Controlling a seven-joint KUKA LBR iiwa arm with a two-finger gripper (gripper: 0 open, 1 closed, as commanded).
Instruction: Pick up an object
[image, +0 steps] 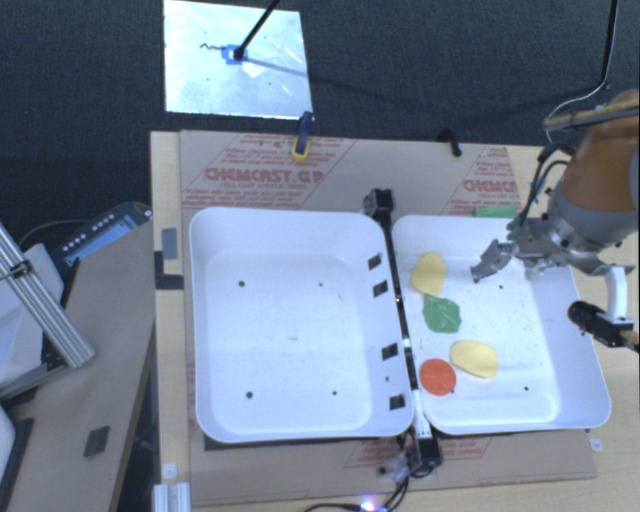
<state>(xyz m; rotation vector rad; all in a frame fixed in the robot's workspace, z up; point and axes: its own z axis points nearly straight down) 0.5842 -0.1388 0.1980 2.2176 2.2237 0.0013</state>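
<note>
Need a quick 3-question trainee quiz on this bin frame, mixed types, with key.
1. True or false: the left bin holds the four small objects.
2. Multiple choice: which object lies nearest the gripper? A) orange-red disc B) upper yellow piece C) green piece
3. Fill in: the lower yellow piece lies just to the ___ of the orange-red disc in the camera view.

Key: 1 false, all four lie in the right bin. 2 B. 3 right.
</note>
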